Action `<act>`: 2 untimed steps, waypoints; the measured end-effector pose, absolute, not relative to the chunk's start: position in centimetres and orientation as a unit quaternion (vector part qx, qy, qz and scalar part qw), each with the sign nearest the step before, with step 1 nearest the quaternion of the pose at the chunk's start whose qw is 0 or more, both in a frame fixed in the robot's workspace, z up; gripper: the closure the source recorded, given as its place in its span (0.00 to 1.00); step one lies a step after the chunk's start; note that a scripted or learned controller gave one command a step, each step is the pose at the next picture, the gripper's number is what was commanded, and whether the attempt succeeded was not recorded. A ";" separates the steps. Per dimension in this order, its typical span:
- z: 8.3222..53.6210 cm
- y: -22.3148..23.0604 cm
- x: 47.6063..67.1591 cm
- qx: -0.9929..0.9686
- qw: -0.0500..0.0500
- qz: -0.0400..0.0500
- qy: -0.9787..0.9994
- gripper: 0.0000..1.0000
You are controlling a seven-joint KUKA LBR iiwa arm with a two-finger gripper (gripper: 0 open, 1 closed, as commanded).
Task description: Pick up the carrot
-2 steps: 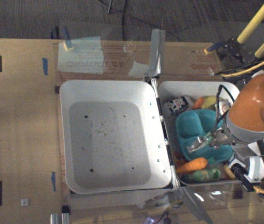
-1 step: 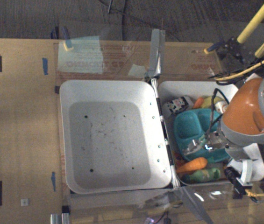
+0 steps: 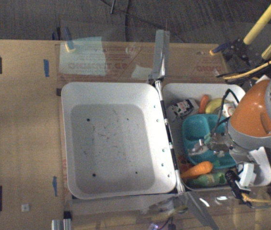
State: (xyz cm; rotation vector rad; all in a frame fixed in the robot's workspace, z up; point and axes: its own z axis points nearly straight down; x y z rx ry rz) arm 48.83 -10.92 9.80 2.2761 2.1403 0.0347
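Carrot (image 3: pixel 197 169): lying in the right bin (image 3: pixel 265 176), near its front left, long axis running left-right with a slight tilt, thick end toward the arm.
Gripper (image 3: pixel 203 146): I am seeing it hovering over the teal tray (image 3: pixel 200 128), just behind the carrot; nothing is sitting between the fingers.
Finger state: looking narrow to me, though blur is making this uncertain.
Key relation: carrot is lying toward the front of the bin from the fingertips, close by; I am judging that the next move needs a short shift forward and a descent, jaws across the short axis.
Crowding: green item (image 3: pixel 207 179) is touching the carrot's front side; the teal tray is pressing in from behind.
Other contents: 1 yellow item (image 3: pixel 213 105) and 1 dark box (image 3: pixel 182 108) are sitting at the back.
Left bin (image 3: pixel 73 109): I am ignoring it.
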 end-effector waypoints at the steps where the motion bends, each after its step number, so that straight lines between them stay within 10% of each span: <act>1: 9.8 -10.1 48.9 0.768 0.013 0.010 0.641 0.00; 2: 10.7 -10.6 48.1 0.708 0.002 0.000 0.706 0.00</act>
